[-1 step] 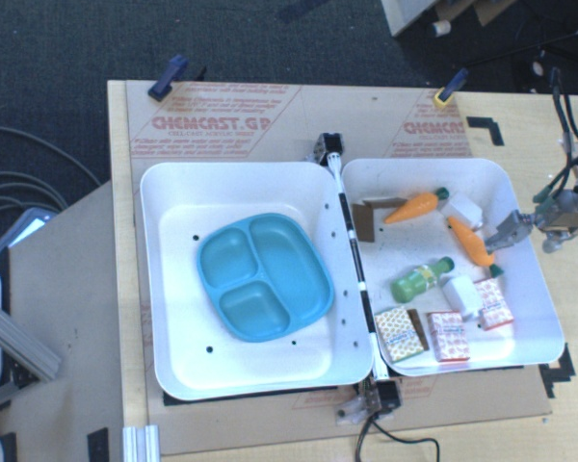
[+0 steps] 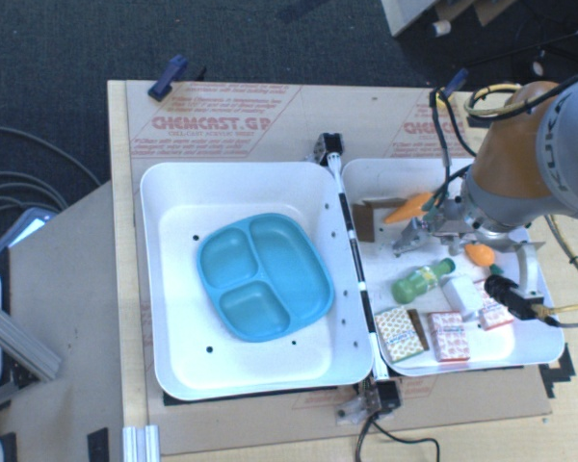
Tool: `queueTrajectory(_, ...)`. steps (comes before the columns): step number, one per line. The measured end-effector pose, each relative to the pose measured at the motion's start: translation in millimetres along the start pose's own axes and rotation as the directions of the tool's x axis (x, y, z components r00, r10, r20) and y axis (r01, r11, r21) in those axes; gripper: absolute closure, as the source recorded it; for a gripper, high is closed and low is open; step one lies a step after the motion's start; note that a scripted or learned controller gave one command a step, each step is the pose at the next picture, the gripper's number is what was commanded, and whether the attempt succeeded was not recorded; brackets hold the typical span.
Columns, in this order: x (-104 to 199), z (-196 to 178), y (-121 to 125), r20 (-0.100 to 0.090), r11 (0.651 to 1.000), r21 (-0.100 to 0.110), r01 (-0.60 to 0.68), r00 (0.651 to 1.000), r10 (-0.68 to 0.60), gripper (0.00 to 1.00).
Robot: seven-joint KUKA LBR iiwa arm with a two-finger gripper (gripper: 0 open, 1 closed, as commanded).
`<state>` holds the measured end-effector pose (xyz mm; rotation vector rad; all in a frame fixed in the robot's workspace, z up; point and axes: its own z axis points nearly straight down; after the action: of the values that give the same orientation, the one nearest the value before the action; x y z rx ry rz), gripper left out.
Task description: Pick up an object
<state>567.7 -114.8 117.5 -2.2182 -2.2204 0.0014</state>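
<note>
The arm comes in from the right, and its gripper hangs low over the back half of the right bin. Just behind the gripper lies an orange carrot-shaped piece. A green bottle lies on its side a little in front of the gripper. Another small orange item sits to the gripper's right, under the wrist. I see nothing held in the gripper.
A blue divided plate lies in the left bin. The right bin also holds a brown block, two patterned boxes, and a small red-and-white packet. Cables hang beside the arm.
</note>
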Motion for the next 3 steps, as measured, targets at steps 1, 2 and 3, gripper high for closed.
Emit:
queueTrajectory(1,13,33,-29,0.000,1.000,0.000,-0.001,1.000,0.001,0.00)
queueTrajectory(2,19,33,-46,0.000,1.000,0.000,-0.002,1.000,0.002,0.00)
queueTrajectory(3,19,23,-45,0.000,1.000,-0.001,-0.002,1.000,0.002,1.00)
